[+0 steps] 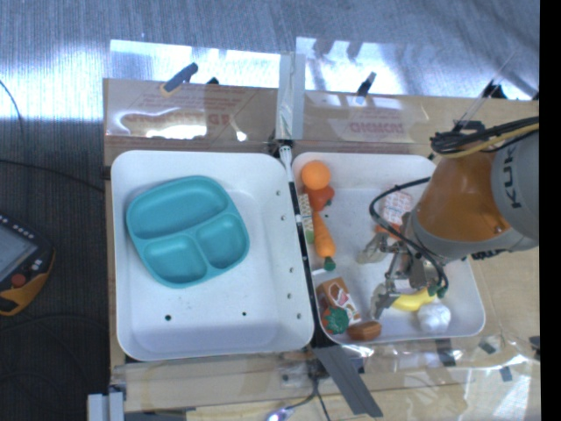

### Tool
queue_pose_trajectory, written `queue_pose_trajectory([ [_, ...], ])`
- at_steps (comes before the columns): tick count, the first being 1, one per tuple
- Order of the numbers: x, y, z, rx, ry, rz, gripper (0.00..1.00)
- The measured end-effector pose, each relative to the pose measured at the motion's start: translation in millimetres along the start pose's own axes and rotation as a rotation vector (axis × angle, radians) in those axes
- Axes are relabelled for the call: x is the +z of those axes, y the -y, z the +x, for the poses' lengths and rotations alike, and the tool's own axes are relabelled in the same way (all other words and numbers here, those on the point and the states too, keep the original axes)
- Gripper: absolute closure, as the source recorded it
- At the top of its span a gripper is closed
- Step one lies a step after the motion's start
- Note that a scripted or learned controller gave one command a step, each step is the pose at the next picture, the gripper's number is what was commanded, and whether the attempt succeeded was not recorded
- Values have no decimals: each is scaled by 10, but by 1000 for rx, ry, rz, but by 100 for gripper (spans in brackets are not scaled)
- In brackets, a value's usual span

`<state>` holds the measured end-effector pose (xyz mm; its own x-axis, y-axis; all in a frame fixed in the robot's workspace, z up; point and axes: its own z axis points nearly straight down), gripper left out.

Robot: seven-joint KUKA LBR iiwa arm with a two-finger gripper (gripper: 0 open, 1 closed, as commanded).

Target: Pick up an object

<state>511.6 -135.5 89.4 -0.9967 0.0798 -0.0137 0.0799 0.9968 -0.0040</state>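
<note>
Two white bins, side by side on bench. One arm point(478, 204), grey with orange band, reaching in from right. One claw point(396, 279).

Left bin point(140, 318): one teal tray point(187, 230) with three compartments, lying toward the upper left part of the floor. Tray compartments bare.

Right bin point(456, 318): about seven items counted.
- One orange ball point(315, 175), at upper left corner.
- One carrot point(323, 238), just below the ball, along the left wall; some reddish piece between ball and carrot, kind not clear.
- One packet point(336, 303) with red and white print, at lower left.
- One brown oval piece point(365, 330), touching packet's lower edge.
- One banana point(414, 301), yellow, near lower right, partly under the claw.
- One white lump point(432, 317), just beside banana, at lower right corner.
- One white and red item point(399, 203), mostly hidden by cable and wrist.

Claw: low over right bin, between packet and banana, fingers spread moderately apart, pointing down. One finger tip close beside banana's left end; contact not certain. Nothing seen gripped between fingers.

Black cable looped beside wrist.
</note>
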Motion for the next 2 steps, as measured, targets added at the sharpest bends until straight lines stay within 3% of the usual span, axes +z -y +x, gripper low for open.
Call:
queue_pose_trajectory([
  [1, 14, -7, -778, -39, 0, 0, 0],
  [2, 16, 727, -683, 144, -1, -2, 0],
])
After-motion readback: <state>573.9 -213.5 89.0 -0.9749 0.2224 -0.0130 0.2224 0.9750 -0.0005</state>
